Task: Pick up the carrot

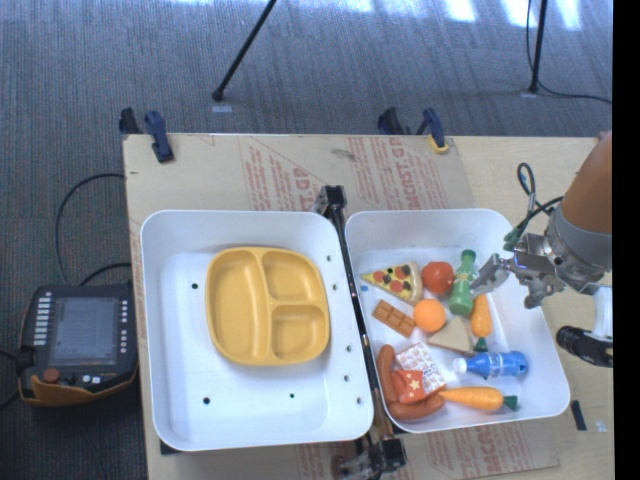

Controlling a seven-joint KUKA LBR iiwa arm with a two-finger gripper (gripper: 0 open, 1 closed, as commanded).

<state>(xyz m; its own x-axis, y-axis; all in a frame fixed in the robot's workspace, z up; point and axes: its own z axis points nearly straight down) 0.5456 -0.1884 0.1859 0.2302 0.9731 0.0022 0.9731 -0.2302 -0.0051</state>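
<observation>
Gripper [505,268] hangs open and empty over the right bin's [525,223] far right side, probably lining up a grab. Carrot [474,398] lies flat near that bin's front edge, next to the blue bottle [497,365].

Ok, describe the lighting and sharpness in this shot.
Camera view: bright, even light in both bins; striped sunlight on the carpet up top; soft overall, with the gripper blurry; the carrot shows clearly, no glare.
</observation>
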